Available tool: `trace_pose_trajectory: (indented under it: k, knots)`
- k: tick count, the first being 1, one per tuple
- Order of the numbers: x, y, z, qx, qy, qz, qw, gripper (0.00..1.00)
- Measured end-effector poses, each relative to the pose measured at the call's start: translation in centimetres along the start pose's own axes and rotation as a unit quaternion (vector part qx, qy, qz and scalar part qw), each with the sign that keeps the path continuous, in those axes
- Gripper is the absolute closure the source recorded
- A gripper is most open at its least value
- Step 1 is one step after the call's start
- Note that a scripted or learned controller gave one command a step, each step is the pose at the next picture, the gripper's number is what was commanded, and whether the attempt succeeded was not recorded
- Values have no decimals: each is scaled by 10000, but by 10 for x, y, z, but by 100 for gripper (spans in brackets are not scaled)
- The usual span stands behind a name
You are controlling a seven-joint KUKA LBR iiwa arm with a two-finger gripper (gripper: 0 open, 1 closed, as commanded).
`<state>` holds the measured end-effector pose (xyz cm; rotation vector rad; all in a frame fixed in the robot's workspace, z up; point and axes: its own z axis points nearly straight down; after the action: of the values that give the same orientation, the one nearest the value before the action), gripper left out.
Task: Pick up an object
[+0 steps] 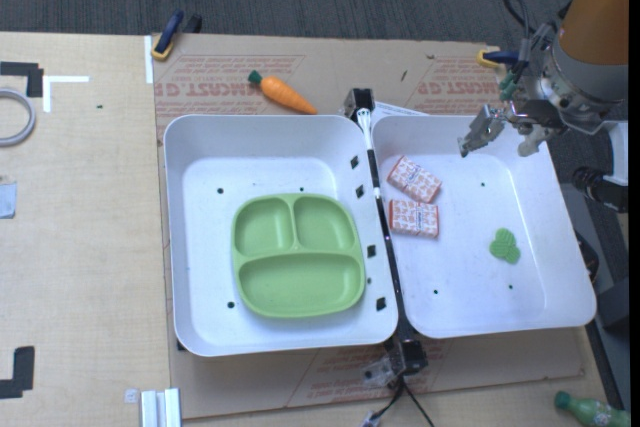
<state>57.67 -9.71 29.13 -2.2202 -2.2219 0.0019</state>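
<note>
At the far left of the frame, the tan cardboard-covered worktop (pixel 80 245) carries black tape marks and part of a grey ring. Toward the upper middle, an orange toy carrot with a green top (pixel 283 93) lies on the cardboard just above the bins. The left shallow white plastic bin (pixel 200 315) holds a light green divided plate with three compartments (pixel 298 255), lying flat near the bin's middle. The right shallow white plastic bin (pixel 560 295) touches the left one along a black-clipped seam. In its left part, two small pink-and-white patterned packets (pixel 413 198) lie close together, one above the other. Further right, a small green leafy toy piece (pixel 505 246) sits alone, well apart from the packets. At the upper right of the frame, the grey arm with its orange band reaches in, and the claw (pixel 503 132) hangs over the right bin's upper edge, its fingers spread apart with nothing between them.
</note>
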Motion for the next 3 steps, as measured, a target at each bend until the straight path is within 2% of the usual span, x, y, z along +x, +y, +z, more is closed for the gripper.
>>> trace_pose_trajectory:
  k: [1, 2, 3]
  knots:
    - [56, -10, 99, -1, -1, 6, 10000, 0]
    - [72, 11, 99, -11, -4, -1677, 9858, 0]
    - [59, 25, 99, -20, -9, -3816, 9243, 0]
